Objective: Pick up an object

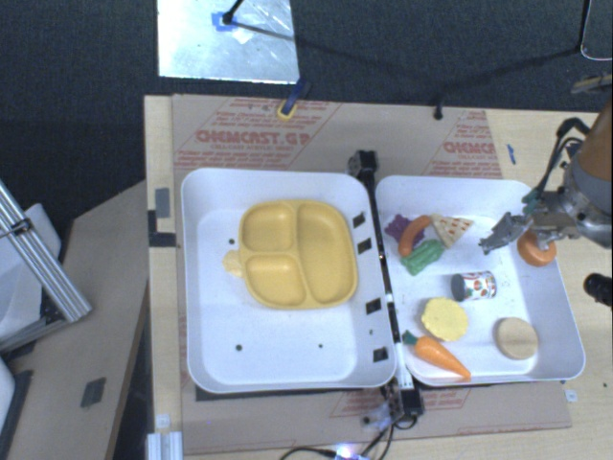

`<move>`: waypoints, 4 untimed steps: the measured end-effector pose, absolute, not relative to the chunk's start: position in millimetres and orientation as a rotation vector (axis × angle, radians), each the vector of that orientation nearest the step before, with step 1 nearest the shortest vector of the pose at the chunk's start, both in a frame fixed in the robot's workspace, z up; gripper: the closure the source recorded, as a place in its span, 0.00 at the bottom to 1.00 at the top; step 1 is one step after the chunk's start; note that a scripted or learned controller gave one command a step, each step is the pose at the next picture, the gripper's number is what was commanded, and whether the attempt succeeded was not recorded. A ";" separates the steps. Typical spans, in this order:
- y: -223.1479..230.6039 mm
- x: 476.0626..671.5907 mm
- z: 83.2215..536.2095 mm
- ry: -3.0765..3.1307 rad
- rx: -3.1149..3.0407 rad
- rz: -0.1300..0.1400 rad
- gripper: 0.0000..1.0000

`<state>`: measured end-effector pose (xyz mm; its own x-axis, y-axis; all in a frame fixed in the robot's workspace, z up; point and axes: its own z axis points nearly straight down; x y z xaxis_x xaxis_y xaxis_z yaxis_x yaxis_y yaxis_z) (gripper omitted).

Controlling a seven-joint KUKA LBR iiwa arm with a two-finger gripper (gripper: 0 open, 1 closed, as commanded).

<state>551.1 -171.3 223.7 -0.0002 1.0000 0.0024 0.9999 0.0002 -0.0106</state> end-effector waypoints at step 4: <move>-188.1 551.6 89.0 -2.236 -2.225 -0.015 0.00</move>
